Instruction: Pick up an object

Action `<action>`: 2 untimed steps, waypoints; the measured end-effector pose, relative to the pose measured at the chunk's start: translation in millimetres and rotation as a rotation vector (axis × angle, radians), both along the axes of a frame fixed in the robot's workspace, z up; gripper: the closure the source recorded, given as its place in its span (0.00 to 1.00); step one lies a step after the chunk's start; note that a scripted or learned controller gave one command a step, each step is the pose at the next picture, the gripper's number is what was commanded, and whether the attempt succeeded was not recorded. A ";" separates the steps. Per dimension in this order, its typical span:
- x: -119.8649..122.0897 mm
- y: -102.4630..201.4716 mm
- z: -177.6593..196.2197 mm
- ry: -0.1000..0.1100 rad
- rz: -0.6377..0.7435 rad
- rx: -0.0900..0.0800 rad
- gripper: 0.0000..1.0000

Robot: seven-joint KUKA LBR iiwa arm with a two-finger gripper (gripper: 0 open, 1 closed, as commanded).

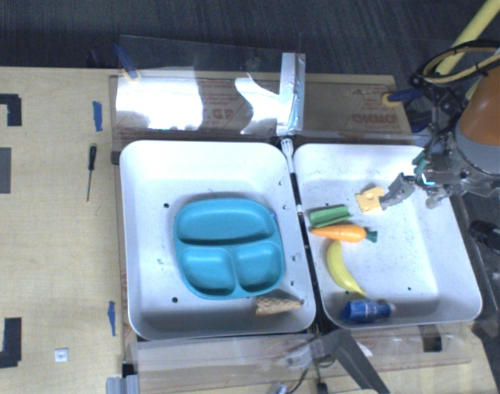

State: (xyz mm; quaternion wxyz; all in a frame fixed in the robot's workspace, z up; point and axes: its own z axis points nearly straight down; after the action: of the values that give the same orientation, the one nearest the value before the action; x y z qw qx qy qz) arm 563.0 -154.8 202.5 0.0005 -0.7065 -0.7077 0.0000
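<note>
Fingers [395,194]: low in the upper part of the right bin [459,277], tips pointing left, touching or just beside the yellow block [369,198]; spread or clenched cannot be told, and nothing is seen between them.

Arm [479,121]: grey with orange band, entering over the right bin's upper right rim.

Yellow block: small, just left of the fingertips, near the bin's upper left quarter.

Green piece [327,216]: lying crosswise just below the block, close to the wall shared by the bins.

Carrot [340,233]: orange, crosswise, just beneath the green piece.

Banana [342,269]: curved, below the carrot, running toward the near edge.

Blue object [366,309]: against the near rim.

Open floor: right half of the right bin, bare white.

Left bin [143,220]: holds a blue divided tray [227,246] at centre, bare margin on all sides; a tan object [276,304] lies by the near rim.

Surface [44,220]: pale wood, left of both bins.
</note>
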 end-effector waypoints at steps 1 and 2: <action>60.4 36.3 -105.1 -0.008 -0.201 0.000 0.00; 12.7 57.7 -115.2 -0.004 -0.229 0.000 0.00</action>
State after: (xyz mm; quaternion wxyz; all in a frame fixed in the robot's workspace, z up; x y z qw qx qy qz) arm 575.7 -97.1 87.4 -0.0009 -0.7827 -0.6224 -0.0016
